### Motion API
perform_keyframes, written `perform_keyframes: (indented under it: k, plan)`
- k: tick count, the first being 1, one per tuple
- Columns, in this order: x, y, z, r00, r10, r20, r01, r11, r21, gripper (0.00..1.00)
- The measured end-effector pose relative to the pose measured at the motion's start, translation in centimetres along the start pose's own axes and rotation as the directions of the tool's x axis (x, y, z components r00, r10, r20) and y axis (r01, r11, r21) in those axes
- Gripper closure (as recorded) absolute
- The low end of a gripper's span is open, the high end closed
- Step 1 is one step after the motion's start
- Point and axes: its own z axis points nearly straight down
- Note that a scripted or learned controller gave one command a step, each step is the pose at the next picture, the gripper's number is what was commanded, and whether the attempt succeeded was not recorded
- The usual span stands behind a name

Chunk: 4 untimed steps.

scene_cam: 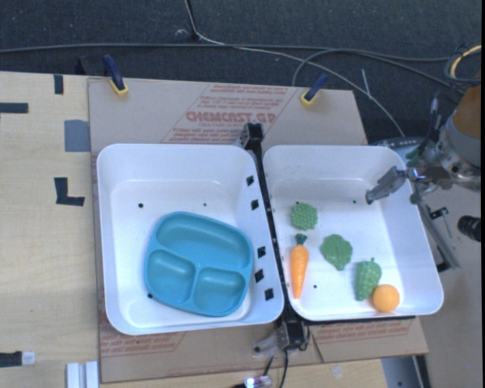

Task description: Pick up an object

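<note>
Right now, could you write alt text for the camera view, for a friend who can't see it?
A robot arm's claw hovers at the upper right corner of the right white bin, which holds a carrot, three green toy vegetables and an orange ball. The left white bin holds a blue divided plate.

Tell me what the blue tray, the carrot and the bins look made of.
Blue tray: likely moulded plastic, smooth with a soft sheen.
Carrot: apparently a plastic toy, uniform bright orange, green top.
Left bin and right bin: probably plastic, glossy white with rounded rims.
</note>
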Motion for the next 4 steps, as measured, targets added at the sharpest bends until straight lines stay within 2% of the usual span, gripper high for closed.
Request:
perform_keyframes:
  k: [2,3,4]
  plan:
    - [0.4,0.6,12.7,1.0,0.0,-0.001,0.0,1.0,0.005,0.0]
    - [0.4,0.6,14.9,1.0,-0.001,0.002,0.001,1.0,-0.001,0.0]
    - [0.4,0.8,13.7,1.0,-0.001,0.004,0.001,1.0,-0.006,1.0]
